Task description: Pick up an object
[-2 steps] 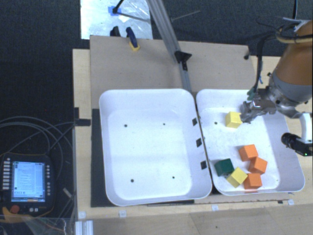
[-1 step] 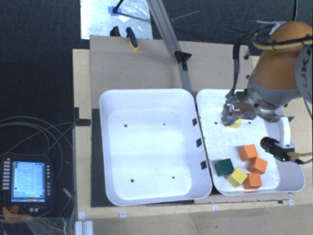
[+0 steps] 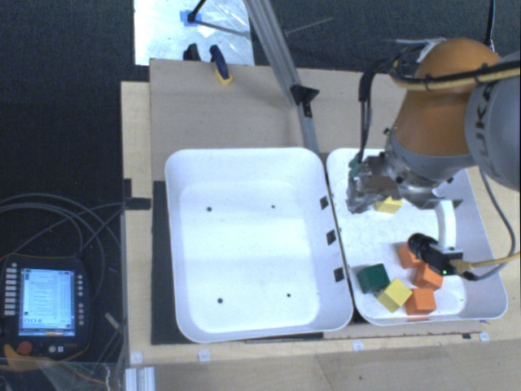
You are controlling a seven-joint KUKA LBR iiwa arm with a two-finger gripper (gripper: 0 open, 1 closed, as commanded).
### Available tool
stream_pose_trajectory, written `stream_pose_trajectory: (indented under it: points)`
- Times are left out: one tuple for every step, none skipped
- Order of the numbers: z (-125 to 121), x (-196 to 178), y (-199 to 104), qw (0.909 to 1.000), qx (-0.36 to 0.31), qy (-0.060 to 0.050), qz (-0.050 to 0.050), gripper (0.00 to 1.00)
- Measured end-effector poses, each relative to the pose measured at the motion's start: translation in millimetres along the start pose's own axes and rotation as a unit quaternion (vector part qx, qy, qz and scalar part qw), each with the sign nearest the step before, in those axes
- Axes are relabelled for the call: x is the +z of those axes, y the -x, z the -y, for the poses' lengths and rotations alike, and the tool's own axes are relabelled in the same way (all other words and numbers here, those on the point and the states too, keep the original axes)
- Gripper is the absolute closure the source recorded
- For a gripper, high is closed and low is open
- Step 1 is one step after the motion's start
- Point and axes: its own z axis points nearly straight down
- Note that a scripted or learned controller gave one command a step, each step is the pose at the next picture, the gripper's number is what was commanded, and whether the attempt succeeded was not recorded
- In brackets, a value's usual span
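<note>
1. The claw (image 3: 365, 195) hangs low in the right bin (image 3: 485, 304), near its left wall; whether it is apart or together cannot be told.
2. A yellow block (image 3: 390, 205) lies just beside the claw, partly hidden by the wrist, and looks the likely target.
3. Risk: the claw may close beside the block and nudge it away.
4. Its long axis seems to run left-right, tilted slightly.
5. A green cube (image 3: 374, 278), another yellow cube (image 3: 395, 294) and orange blocks (image 3: 421, 300) cluster toward the bin's near edge.
</note>
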Motion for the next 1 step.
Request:
stream_pose_trajectory:
  points:
    - [1.8, 0.2, -52.2, 1.0000, -0.001, 0.000, 0.000, 1.00]
